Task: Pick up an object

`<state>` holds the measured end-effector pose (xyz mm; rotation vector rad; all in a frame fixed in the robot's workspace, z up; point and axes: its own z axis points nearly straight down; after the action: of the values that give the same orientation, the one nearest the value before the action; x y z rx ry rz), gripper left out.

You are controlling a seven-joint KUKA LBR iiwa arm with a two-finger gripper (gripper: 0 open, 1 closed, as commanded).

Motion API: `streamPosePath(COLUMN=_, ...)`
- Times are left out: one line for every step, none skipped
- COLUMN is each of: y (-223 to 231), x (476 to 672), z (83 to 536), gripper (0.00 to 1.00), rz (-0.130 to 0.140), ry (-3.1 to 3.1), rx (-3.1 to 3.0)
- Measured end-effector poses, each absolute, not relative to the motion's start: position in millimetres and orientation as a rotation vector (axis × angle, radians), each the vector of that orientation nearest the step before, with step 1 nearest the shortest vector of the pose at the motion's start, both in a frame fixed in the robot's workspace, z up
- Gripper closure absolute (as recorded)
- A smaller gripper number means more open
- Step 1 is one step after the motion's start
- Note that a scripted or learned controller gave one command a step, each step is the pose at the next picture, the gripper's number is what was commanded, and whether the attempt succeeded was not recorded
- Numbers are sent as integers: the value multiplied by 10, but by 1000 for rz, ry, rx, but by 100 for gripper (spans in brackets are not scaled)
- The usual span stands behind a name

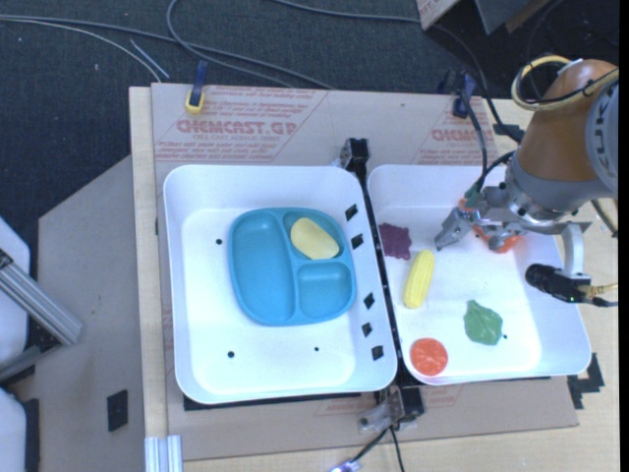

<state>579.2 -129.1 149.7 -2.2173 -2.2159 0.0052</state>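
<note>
My gripper (474, 226) hangs low over the back of the right bin (560, 347), below the grey arm with its orange band (570, 116). A small orange-red thing (502, 243) shows right beneath it; whether it is held I cannot tell. A purple piece (395, 240) lies to the gripper's left by the divider. A yellow corn cob (420, 278) lies in front of that. A green leafy piece (483, 323) and an orange-red round slice (428, 357) sit near the bin's front.
The left bin (197, 362) holds a blue divided plate (265, 283) with a yellow item (314, 237) in its back right compartment. A black-marked divider (369, 264) separates the bins. A black cable part (555, 281) hangs at the right bin's right side.
</note>
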Motion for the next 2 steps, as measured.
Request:
streamPosePath(y=-1297, x=5801, z=1090, gripper=0, rz=-1, ry=-2219, rx=-2221)
streamPosePath(y=-1300, x=5812, z=1220, gripper=100, rz=-4, ry=-2222, rx=-2223)
